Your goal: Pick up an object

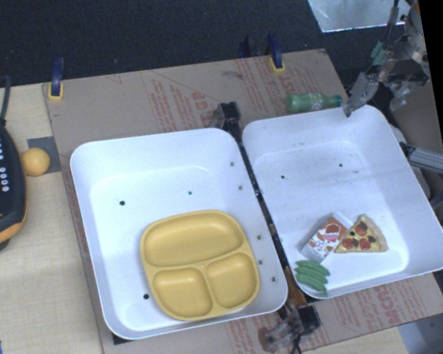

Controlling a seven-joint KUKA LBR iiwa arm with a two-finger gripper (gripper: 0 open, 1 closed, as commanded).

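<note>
Green pod, carton and pizza slice wait low in the right bin, with our gripper well apart from them.

Nearest us, the green bean-pod toy (312, 275) lies at the right bin's (365, 125) front-left corner, its long axis running toward the front rim. Just beyond it we see a small printed carton (325, 238) touching a flat triangular pizza slice (361, 237), whose point aims back. From these, our gripper (387, 79) sits far toward the bin's rear-right corner, outside the rim; we cannot tell how its fingers stand. We judge a long reach forward and left is needed. Left of that bin, a glossy yellow divided tray (200, 262) fills the other bin (112, 183).
</note>
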